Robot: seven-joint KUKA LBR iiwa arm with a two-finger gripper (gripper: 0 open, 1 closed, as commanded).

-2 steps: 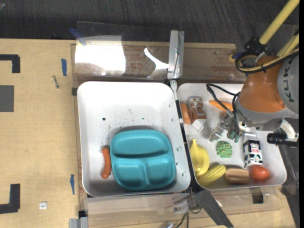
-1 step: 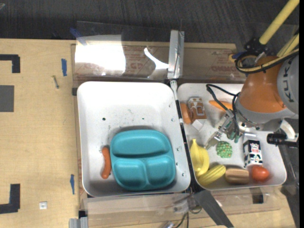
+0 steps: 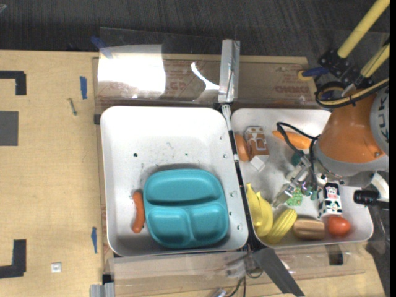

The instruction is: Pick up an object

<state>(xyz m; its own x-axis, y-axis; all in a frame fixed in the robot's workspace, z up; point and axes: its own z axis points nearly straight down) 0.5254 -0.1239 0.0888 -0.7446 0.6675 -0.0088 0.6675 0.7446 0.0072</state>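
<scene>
Green object [image 3: 294, 198] half hidden beneath the tool [image 3: 291, 189], grip unclear.

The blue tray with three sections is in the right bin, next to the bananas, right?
Not quite. In the camera view the blue tray sits in the left bin. The bananas are in the right bin, just across the divider from it.

Two white bins [image 3: 117, 129]; one teal tray [image 3: 184, 206], one sausage [image 3: 137, 211], one banana bunch [image 3: 269, 217], one tomato [image 3: 338, 226], one bread roll [image 3: 308, 228].
</scene>
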